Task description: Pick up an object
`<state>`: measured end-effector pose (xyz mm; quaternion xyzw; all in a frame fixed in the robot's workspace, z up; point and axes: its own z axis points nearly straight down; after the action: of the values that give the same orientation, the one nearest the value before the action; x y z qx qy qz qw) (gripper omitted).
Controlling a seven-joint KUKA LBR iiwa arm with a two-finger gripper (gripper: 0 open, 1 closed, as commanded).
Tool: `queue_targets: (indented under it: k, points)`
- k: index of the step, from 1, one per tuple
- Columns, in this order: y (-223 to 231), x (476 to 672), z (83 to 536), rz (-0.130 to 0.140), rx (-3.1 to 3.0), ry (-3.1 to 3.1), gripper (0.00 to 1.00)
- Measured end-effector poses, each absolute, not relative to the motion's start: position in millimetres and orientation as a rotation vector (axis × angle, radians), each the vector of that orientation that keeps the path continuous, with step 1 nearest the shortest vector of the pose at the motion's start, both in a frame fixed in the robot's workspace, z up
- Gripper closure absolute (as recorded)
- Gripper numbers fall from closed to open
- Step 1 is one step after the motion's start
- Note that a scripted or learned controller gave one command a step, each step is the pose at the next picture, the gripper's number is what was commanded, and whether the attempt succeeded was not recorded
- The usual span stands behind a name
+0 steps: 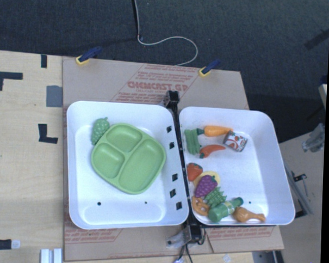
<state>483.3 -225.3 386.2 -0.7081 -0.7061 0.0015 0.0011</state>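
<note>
toy foods (217, 179) | right bin (261, 159) | left-side cluster

The green bunch (100, 130) lies partly behind the plate (128, 158). The toys (216, 198) overlap in the right bin's (261, 159) near corner, individually hard to tell.

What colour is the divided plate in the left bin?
Light green. The divided plate lies in the left bin, clearest in the camera view.
</note>
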Motion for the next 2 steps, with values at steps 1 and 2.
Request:
queue_targets:
  k: [1,2]
  points:
    - [-191,502.7,533,-0.012,-2.226,-2.240,1.00]
    - [-225,491.9,424,0.009,-2.219,-2.212,1.00]
